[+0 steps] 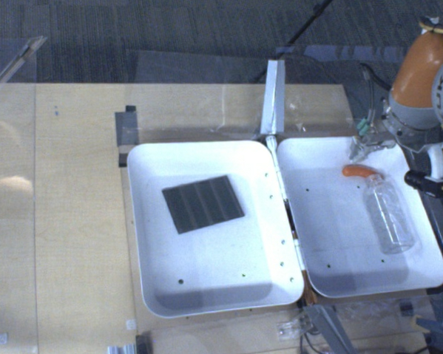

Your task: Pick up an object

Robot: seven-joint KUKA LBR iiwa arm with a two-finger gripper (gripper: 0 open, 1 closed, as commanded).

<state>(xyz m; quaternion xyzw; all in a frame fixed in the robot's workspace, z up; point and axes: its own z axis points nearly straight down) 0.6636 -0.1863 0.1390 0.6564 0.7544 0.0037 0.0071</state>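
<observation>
Gripper (362,144) above orange piece (360,172), clear bottle (389,215) unlabelled, dark ribbed panel (203,203)

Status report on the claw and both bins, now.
Claw over right white bin's far corner, nothing seen gripped. Small orange sausage-shaped piece just below it, clear plastic bottle alongside. Dark ribbed rectangular pad in left white bin.

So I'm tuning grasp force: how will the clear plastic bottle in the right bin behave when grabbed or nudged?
The clear bottle looks empty, so probably light. It lies on its side on the right bin floor, so a nudge may roll it. Its thin, glossy wall may flex or slip.
</observation>
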